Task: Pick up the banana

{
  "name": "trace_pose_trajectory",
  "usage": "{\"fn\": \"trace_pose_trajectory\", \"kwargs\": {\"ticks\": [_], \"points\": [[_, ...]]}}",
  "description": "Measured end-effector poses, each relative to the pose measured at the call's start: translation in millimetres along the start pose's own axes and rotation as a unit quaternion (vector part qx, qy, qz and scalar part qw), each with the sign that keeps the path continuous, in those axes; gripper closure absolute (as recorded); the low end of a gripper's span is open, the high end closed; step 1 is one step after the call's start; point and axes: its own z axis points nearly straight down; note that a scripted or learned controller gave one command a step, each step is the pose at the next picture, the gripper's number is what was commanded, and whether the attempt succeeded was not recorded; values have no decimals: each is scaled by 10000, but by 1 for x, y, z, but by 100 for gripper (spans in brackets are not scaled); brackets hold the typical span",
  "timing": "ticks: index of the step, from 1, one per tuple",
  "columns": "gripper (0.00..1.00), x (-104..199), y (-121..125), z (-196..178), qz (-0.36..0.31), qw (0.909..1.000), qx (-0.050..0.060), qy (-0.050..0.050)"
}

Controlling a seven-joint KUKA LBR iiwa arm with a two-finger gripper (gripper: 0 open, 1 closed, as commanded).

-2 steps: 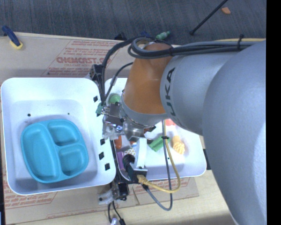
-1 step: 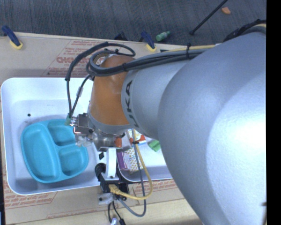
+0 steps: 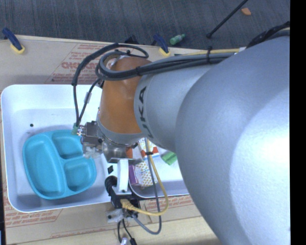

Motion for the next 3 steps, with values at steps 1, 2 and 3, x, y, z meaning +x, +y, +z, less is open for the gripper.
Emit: {"fn": "trace_pose_trajectory", "kwargs": {"ticks": [1, 2, 3], "points": [[100, 1, 0, -10, -33, 10000, 16, -4], [100, 1, 0, -20, -65, 10000, 30, -6], [100, -58, 9, -63, -241, 9997, -30, 5]]}}
